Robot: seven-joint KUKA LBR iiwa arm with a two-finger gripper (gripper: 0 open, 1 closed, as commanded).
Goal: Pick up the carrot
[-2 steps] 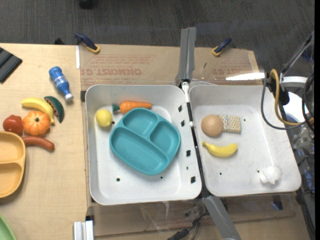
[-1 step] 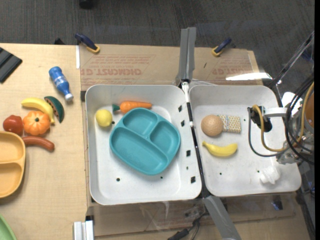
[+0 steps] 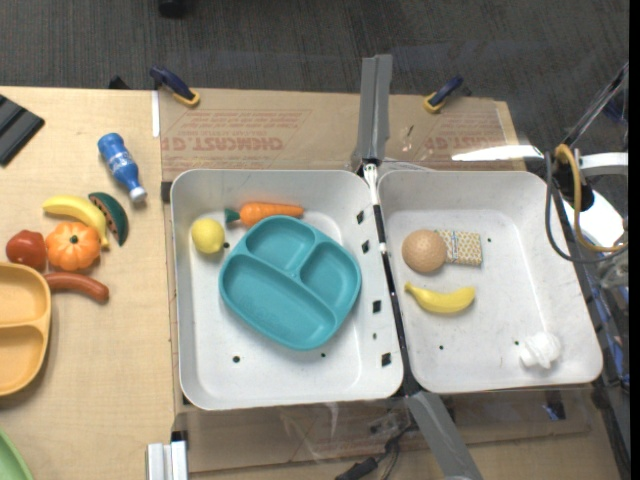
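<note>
Shows the carrot point(image 3: 268, 211) lying flat by the far wall of the view's left-hand bin point(image 3: 190, 308), green end toward a lemon point(image 3: 207, 236), just beside the far rim of a teal divided plate point(image 3: 290, 283). Shows, in the right-hand bin point(image 3: 500, 373), a brown ball point(image 3: 424, 251), a speckled block point(image 3: 462, 247), a banana point(image 3: 441, 298) and a white lump point(image 3: 541, 351). Cannot tell whether the claw is spread or pressed together.

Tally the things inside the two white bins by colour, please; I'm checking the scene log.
Orange: 1, the carrot
Yellow: 2, lemon and banana
Teal: 1, divided plate
Tan: 2, round ball and cracker
White: 1, small lump
Total: 7
</note>
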